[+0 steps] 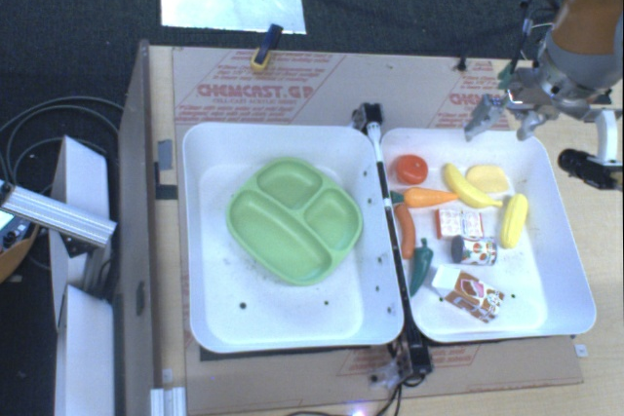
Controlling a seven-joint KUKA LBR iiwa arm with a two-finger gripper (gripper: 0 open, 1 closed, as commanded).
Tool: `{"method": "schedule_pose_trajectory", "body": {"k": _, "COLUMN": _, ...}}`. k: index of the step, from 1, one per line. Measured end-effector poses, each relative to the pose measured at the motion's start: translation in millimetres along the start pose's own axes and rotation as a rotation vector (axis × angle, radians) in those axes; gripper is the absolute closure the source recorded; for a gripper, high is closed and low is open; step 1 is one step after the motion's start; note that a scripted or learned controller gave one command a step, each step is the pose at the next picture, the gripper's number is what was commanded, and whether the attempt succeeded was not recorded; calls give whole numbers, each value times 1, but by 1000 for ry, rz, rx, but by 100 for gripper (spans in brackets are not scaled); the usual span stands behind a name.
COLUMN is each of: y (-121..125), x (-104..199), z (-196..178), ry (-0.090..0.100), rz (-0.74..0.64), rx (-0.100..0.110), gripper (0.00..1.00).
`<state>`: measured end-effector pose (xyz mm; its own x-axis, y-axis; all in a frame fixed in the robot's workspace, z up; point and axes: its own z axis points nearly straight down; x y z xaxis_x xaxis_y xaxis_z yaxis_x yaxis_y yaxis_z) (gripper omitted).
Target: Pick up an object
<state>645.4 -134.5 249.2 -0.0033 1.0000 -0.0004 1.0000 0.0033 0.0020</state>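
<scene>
Hangs over the far right corner of the right bin (568, 280), just past its back rim: end effector (507, 122), grey, under the orange band of the arm (590, 10). Fingers (482, 121) spread apart, pointing down, with nothing between them. Grips nothing.

Well apart from all the toy food, which sits lower in the right bin:
- Red tomato (410, 169) at the back left, near the divider.
- Banana (465, 185) just right of it, touching a pale yellow round piece (490, 177).
- Carrot (430, 198) lying crosswise below the tomato, tip toward the banana.
- Second orange piece (405, 230) running along the divider, with a green pepper (421, 264) just below it.
- Yellow oblong piece (514, 219) upright-looking in the view, to the right of the middle.
- Small red-and-white carton (460, 223) in the middle, a little can (476, 251) just below it.
- Printed packet (476, 295) nearest the front rim, tilted.

In the left bin (220, 312): a green divided plate (294, 220), lying flat near the middle, turned at a slant.

Under both bins: tabletop (292, 88) covered with printed brown board. At its back edge, a small yellow and blue item (264, 50); kind cannot be told.
</scene>
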Motion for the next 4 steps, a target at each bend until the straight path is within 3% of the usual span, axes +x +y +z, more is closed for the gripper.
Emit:
{"method": "schedule_pose_trajectory", "body": {"k": 1, "y": -16, "x": -47, "z": 159, "ry": 1, "rz": 6, "rx": 10, "gripper": 0}}
{"method": "schedule_pose_trajectory", "body": {"k": 2, "y": -67, "x": -32, "z": 166, "ry": 2, "rz": 3, "rx": 6, "gripper": 0}}
{"method": "schedule_pose_trajectory", "body": {"k": 3, "y": 28, "x": -58, "z": 163, "ry": -4, "rz": -3, "rx": -10, "gripper": 0}}
{"method": "schedule_pose_trajectory", "body": {"k": 4, "y": -18, "x": -9, "z": 165, "ry": 2, "rz": -3, "rx": 4, "gripper": 0}}
